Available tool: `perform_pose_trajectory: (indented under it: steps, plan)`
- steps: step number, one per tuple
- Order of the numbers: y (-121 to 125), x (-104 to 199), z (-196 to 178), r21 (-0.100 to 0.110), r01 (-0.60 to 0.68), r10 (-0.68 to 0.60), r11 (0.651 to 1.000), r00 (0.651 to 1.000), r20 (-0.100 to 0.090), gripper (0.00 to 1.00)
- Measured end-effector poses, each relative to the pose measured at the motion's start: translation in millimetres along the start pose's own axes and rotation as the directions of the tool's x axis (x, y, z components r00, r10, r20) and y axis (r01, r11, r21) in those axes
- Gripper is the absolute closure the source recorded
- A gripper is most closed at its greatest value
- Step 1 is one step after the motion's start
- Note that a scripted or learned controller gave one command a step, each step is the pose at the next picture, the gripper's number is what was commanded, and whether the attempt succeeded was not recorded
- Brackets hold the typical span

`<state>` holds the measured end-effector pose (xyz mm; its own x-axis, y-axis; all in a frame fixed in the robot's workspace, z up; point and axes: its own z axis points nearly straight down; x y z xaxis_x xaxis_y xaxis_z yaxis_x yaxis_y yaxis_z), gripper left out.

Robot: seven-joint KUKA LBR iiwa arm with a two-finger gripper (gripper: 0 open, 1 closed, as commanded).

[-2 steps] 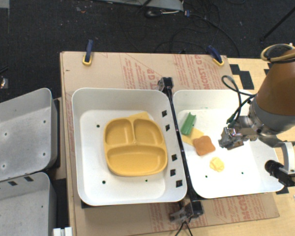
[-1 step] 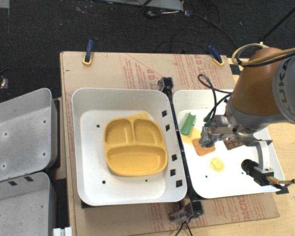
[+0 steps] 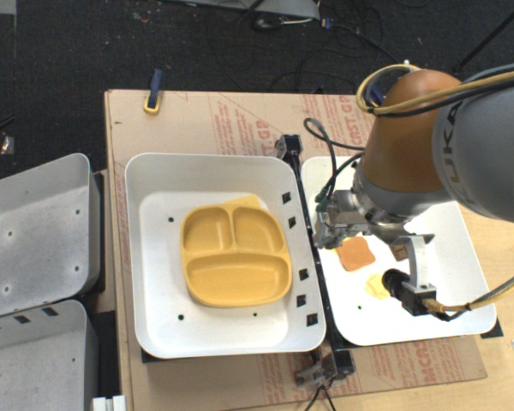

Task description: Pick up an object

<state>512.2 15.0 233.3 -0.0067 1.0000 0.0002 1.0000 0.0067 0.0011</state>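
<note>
1. left bin (image 3: pixel 154 195): centre of the frame, white, shallow; holds a yellow divided tray (image 3: pixel 236 256) with three compartments, lying flat.
2. right bin (image 3: pixel 471 255): right of centre, just beside the left bin, partly covered by the arm.
3. arm (image 3: pixel 463 144): grey with an orange band, enters from the right edge and reaches down over the right bin.
4. gripper (image 3: pixel 338 225): at the left side of the right bin, just above an orange flat piece (image 3: pixel 356 253); finger state cannot be told.
5. small yellow piece (image 3: pixel 376 286): lower in the right bin, near the orange flat piece.
</note>
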Motion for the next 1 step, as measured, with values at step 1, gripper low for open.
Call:
perform_pose_trajectory:
  steps: [1]
  plan:
    - [8.8,59.3,9.0,0.001,0.002,-0.002,1.0,1.0,-0.001,1.0]
